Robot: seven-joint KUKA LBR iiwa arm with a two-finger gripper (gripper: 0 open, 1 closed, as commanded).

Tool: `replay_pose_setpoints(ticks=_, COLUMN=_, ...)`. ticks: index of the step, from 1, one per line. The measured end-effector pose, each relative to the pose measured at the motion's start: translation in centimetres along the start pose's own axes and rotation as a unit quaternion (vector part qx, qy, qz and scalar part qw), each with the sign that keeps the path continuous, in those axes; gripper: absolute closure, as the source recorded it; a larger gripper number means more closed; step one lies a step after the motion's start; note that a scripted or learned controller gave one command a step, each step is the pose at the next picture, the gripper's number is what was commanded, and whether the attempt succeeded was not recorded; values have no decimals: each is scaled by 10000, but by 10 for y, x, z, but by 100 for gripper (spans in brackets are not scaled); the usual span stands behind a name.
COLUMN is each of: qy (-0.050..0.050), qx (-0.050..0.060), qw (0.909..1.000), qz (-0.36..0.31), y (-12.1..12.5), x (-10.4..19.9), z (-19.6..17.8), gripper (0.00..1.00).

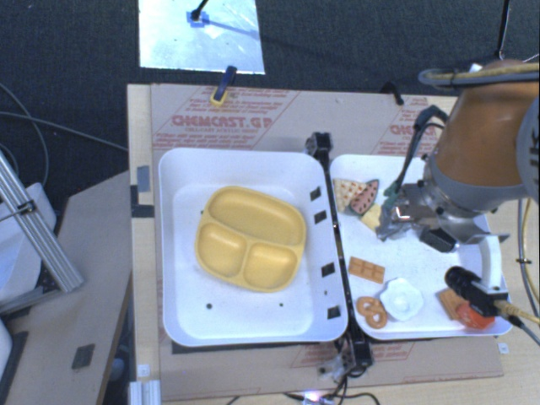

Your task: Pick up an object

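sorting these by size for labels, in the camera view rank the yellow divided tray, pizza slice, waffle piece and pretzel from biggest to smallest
1. yellow divided tray, by far the largest
2. pizza slice
3. waffle piece
4. pretzel

The waffle piece and pretzel look close in size, so their order is unsure.

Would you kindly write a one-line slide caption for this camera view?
KUKA arm's end effector hovers over toy food in the right bin; a yellow divided tray sits in the left bin.

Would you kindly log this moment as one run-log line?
arm: over right bin | gripper: beside pizza slice | left bin: yellow tray | pick: not yet
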State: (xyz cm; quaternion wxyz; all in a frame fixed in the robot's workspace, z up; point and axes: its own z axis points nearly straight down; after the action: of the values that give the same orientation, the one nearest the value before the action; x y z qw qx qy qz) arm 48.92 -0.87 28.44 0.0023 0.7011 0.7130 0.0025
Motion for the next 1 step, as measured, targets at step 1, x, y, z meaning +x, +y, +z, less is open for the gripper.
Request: replay_pose_setpoints(ticks=1, qy=11, qx=27, qw=10000, qz=23, y=-1, x=75, z=-5, gripper=100)
